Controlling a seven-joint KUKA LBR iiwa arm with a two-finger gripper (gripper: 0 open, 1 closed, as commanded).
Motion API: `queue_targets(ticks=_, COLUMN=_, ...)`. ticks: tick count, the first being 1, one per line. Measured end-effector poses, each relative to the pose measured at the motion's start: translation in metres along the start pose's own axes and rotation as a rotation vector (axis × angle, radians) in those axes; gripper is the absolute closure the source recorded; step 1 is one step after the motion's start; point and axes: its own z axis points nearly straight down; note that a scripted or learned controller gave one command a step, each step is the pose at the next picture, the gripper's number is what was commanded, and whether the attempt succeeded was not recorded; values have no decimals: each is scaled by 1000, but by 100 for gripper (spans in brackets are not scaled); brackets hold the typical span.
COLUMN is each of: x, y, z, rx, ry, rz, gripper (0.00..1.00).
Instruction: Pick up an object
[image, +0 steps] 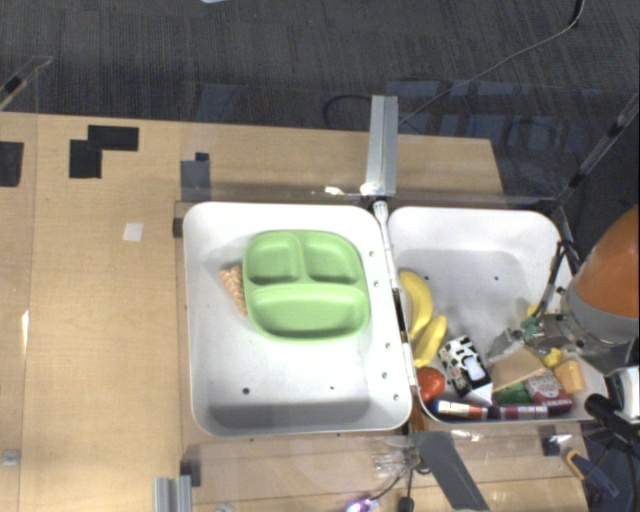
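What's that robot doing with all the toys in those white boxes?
The robot arm is reaching into the right bin, down over a pile of things: a banana, a tomato, a marker. It is there to pick one up. The left bin holds a green divided tray.

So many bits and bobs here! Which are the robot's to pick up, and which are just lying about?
For the job:
two-finger gripper, low in the right white bin
yellow banana
black-and-white patterned box
small red ball

Lying about:
green compartment plate in the left white bin
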Motion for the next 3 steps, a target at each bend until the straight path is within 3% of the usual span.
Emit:
queue_targets(ticks=1, x=23, y=11, z=11, rx=-16, ry=-12, rz=77, gripper=0)
queue_targets(ticks=2, x=27, y=15, z=1, rx=-21, ry=-7, rz=71, gripper=100)
queue_targets(ticks=3, x=14, y=67, z=12, rx=-17, ry=-11, rz=55, gripper=100)
